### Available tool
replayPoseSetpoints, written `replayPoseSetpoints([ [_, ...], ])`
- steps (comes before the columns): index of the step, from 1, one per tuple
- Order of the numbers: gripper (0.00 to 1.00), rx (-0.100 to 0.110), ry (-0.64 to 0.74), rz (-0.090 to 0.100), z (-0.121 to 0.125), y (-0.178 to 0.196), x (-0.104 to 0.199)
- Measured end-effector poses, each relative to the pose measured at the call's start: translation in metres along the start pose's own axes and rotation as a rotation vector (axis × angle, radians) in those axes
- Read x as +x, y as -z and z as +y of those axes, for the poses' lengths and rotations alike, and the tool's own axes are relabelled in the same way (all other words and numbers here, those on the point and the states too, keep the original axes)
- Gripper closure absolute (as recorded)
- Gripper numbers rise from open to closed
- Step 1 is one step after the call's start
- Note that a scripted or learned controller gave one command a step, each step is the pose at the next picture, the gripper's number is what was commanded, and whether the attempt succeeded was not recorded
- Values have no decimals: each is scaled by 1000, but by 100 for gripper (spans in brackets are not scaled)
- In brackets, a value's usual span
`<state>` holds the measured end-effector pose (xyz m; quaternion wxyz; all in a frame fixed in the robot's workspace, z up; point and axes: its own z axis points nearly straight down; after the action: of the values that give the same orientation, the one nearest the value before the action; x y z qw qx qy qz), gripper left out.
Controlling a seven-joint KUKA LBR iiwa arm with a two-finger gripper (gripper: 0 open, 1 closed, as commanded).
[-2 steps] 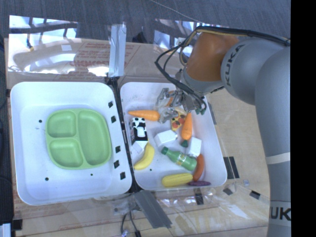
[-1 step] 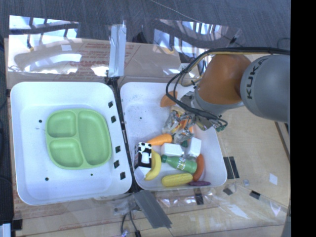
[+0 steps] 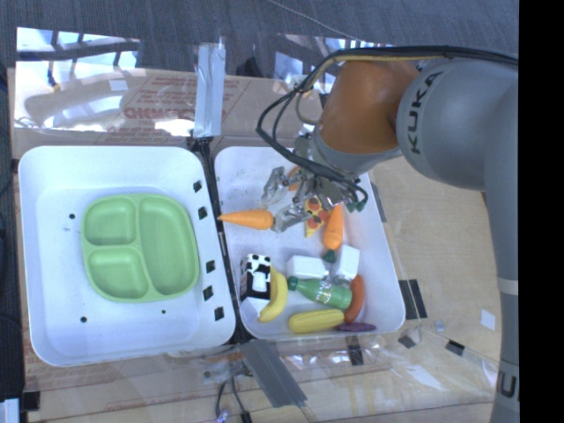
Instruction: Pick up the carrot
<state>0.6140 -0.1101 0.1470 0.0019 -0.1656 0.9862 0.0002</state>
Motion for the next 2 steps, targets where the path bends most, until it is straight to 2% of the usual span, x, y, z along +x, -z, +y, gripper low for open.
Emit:
replayPoseSetpoints([
  [1,0,0,-1,1,-1,-1,1],
  [2,0,-3,25,7,37,-57,53],
])
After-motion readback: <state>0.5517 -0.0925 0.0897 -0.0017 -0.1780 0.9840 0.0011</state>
